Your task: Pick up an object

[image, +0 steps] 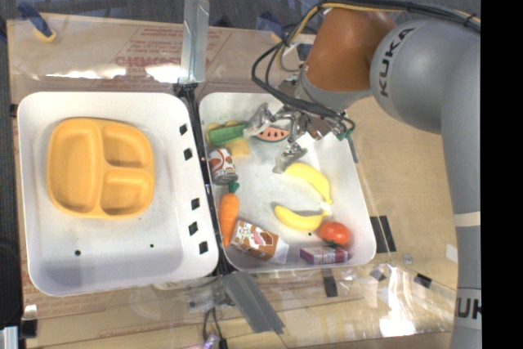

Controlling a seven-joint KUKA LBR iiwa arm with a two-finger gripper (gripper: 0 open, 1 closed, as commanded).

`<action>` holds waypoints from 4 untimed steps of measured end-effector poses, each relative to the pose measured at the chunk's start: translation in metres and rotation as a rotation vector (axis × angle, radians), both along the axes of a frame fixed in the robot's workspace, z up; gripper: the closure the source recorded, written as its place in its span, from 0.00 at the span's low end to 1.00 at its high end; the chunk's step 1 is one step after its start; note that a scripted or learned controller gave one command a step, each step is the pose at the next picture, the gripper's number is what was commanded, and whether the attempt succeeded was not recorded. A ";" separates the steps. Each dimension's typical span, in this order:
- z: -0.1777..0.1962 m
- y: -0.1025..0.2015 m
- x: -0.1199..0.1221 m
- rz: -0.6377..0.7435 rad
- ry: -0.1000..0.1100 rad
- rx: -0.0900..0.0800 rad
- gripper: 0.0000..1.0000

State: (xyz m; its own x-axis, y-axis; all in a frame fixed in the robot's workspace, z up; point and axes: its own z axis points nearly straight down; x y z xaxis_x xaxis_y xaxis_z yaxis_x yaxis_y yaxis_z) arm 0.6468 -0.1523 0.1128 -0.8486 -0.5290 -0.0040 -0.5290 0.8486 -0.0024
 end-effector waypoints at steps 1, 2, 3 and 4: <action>0.011 -0.043 -0.016 -0.061 0.002 -0.001 0.00; -0.022 -0.057 -0.071 -0.126 0.006 0.001 0.00; -0.021 -0.057 -0.070 -0.125 0.004 0.001 0.00; 0.023 -0.057 -0.077 -0.143 -0.001 -0.001 0.00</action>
